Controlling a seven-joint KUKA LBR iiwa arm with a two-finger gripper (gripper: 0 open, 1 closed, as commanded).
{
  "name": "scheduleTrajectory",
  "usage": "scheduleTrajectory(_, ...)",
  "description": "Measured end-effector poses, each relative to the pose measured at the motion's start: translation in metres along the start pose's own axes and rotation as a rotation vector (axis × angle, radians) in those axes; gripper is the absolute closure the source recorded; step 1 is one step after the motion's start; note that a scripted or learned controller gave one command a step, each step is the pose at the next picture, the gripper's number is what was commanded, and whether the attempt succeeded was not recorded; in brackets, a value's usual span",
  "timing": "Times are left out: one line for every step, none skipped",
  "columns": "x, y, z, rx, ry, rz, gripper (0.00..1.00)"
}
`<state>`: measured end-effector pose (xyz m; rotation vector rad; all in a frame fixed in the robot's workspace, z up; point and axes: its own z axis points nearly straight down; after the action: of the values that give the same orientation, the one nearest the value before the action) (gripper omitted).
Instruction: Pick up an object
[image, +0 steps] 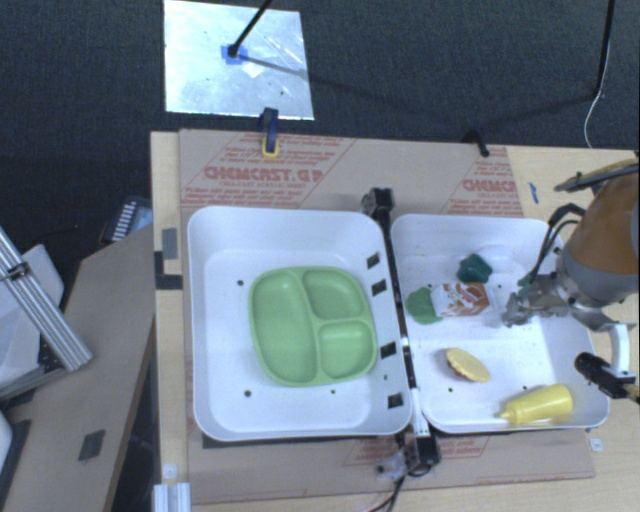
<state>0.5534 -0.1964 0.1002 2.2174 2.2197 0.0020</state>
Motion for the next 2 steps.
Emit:
scheduleTrajectory(-0.004,-0.006,-0.047,-0.001,0.0,0.002,1.0)
scheduleTrajectory(0.006,-0.005,-0.105,-0.004,0.0,-0.004,1.0)
